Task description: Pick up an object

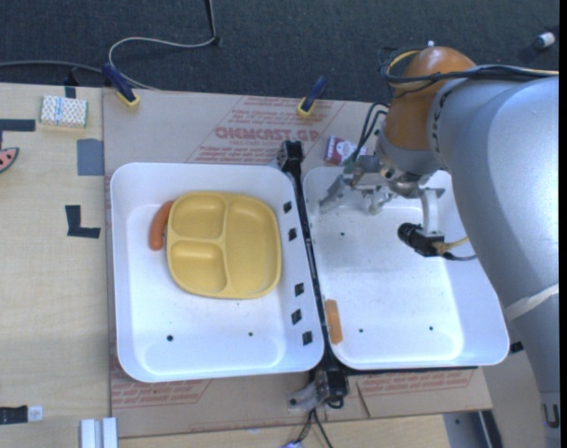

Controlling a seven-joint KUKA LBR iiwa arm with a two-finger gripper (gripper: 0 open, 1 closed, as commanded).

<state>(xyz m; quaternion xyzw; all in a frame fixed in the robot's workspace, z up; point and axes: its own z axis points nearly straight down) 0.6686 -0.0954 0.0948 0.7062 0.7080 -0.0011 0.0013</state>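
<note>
**Pincer over the right bin's far edge, nothing between its fingers**

From my seat I see the grey arm with its orange band reaching in over the right shallow white bin. The pincer sits low at that bin's far left corner, near the divider where the two bins meet. Its metal fingers look spread apart, and I see nothing held between them; whether the tips touch the bin floor I cannot tell. A black cable fitting hangs off the wrist over the middle of the bin.

The nearest thing to grasp in that bin is a small orange carrot-like stick, lying flat along the left wall toward the near edge, well apart from the pincer.

In the left shallow white bin a yellow plastic plate with three compartments lies flat in the far half. A small orange-red sausage-shaped piece lies just beside the plate's left rim, partly tucked under it.

Both bins rest on a brown cardboard sheet on the wooden table. A small red-and-white wrapper lies on the cardboard just beyond the right bin's far edge, close to the pincer.
</note>
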